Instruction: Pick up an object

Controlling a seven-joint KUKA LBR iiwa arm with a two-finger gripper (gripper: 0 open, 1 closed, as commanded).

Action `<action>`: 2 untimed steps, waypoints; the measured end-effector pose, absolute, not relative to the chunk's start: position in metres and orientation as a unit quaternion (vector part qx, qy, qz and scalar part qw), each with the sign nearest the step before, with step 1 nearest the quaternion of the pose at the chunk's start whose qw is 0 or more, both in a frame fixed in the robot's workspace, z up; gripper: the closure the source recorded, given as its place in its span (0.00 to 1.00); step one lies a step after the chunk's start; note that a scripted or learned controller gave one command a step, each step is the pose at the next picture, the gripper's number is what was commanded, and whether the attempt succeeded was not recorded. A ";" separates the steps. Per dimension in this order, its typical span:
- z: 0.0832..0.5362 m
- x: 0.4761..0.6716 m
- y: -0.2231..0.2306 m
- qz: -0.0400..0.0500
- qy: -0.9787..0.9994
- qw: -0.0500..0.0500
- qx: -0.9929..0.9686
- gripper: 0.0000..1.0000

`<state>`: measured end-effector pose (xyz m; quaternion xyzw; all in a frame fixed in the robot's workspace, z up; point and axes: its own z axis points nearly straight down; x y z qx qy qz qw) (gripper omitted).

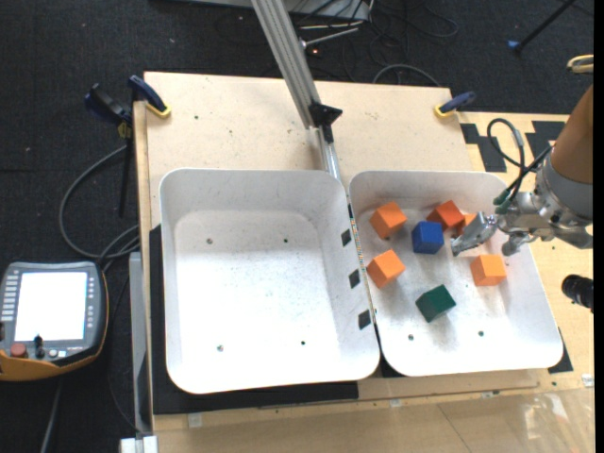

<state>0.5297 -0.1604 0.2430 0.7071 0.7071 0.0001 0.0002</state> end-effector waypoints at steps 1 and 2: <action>0.214 0.509 -0.192 -0.001 0.706 0.000 0.709 0.00; 0.226 0.512 -0.190 0.001 0.708 0.002 0.707 1.00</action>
